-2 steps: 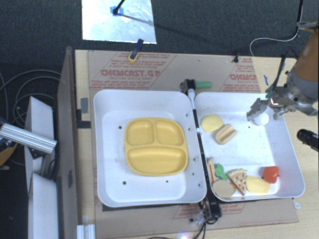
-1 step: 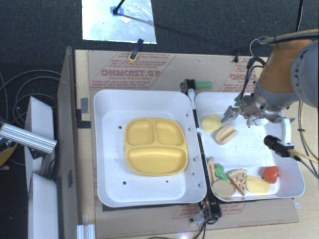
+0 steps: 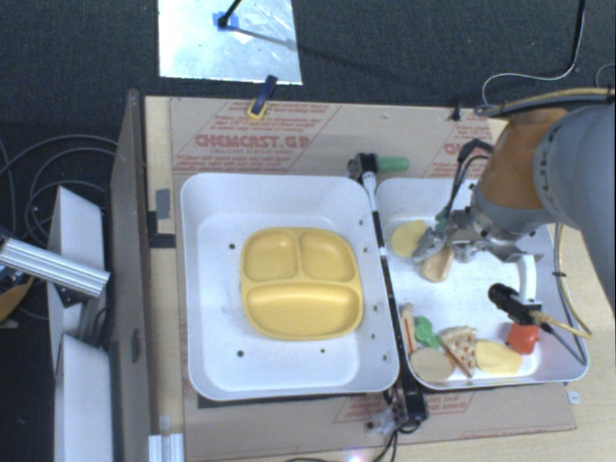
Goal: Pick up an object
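The gripper (image 3: 445, 243) hangs low in the upper left part of the right bin (image 3: 563, 354), at the end of the grey arm (image 3: 568, 176) that enters from the right. Its tips stand directly at a tan, elongated food piece (image 3: 436, 263); whether that piece lies between them or just beneath them cannot be told, nor can the gripper's state be made out at this slant.

The tan piece lies with its long axis running from upper right to lower left, its lower end free and pointing toward the bin's floor. Touching or just beside it, on the side of the divider, sits a pale yellow round piece (image 3: 408, 238). Judged from this, the tan piece is the nearest candidate: it lies immediately below and slightly left of the gripper, so a grasp would have to close across its short axis.

Well apart, along the near wall of the right bin, lie further items: a carrot-like stick with green (image 3: 416, 331), a tan disc (image 3: 431, 364), a wedge (image 3: 459, 346), a yellow lump (image 3: 498, 357) and a red piece (image 3: 523, 338).

The left bin (image 3: 207, 287) holds a yellow compartment tray (image 3: 300, 283).
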